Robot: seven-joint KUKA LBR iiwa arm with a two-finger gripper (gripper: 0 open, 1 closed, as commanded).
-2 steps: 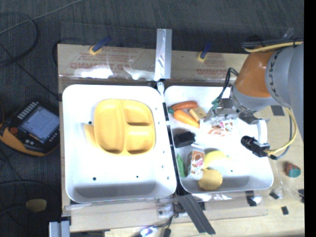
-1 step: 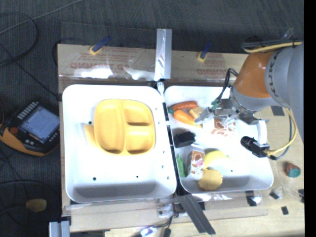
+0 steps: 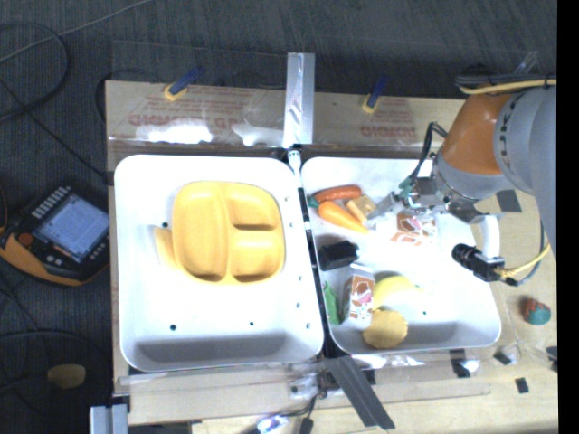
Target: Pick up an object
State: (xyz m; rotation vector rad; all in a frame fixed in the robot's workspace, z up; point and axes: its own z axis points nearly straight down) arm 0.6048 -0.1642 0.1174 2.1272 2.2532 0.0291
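While our gripper point(image 3: 414, 199) is hovering at the upper right of the right bin point(image 3: 470, 319), fingers hidden so we cannot tell their state, we are seeing a small red-and-white packet point(image 3: 412, 229) lying just below it.

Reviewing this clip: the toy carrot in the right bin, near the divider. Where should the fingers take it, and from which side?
Judging by its pose, grip the carrot across its thick middle, coming straight down. It lies flat and long, with the sausage close behind and a black block in front, so close the fingers across its narrow width.
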